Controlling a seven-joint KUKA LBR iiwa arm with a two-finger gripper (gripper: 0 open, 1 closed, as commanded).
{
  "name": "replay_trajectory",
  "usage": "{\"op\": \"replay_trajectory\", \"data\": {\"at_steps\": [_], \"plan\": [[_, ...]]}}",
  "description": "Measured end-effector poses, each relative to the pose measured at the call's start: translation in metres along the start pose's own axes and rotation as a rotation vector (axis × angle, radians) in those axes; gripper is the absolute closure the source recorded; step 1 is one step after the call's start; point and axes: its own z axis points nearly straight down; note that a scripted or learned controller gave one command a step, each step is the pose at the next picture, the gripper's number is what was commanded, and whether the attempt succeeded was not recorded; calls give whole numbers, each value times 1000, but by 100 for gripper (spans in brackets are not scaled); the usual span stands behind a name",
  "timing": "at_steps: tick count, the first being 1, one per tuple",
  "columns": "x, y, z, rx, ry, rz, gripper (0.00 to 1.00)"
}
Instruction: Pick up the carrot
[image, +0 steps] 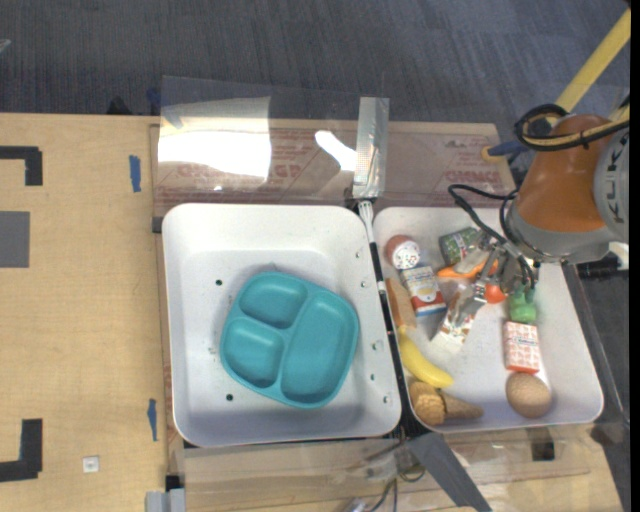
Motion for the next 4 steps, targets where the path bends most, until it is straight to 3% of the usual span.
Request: {"op": "replay_trajectory", "data": {"at_steps": [2, 4], "plan": [[-32, 18, 5, 17, 52, -60, 0], [-31, 14, 5, 11, 46, -22, 0]]}}
